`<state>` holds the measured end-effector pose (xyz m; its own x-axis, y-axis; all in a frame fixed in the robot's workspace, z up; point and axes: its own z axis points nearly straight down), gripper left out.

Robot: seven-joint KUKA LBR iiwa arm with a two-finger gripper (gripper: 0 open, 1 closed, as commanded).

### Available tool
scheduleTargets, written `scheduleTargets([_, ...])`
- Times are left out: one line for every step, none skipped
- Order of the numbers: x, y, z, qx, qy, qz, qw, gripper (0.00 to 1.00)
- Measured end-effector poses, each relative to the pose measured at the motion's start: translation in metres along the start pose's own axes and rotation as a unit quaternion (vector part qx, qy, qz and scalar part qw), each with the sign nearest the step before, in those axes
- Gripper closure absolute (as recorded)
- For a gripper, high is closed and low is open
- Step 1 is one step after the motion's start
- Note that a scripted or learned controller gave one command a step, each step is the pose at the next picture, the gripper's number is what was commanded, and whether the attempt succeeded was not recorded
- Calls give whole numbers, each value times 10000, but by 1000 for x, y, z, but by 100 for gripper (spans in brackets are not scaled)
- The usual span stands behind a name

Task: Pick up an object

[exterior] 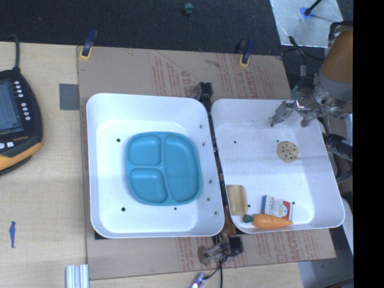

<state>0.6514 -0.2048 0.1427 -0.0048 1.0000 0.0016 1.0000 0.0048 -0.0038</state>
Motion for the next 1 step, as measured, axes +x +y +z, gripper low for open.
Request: scheduleTargets([-7, -28, 14, 3, -13, 4, 10000, 0])
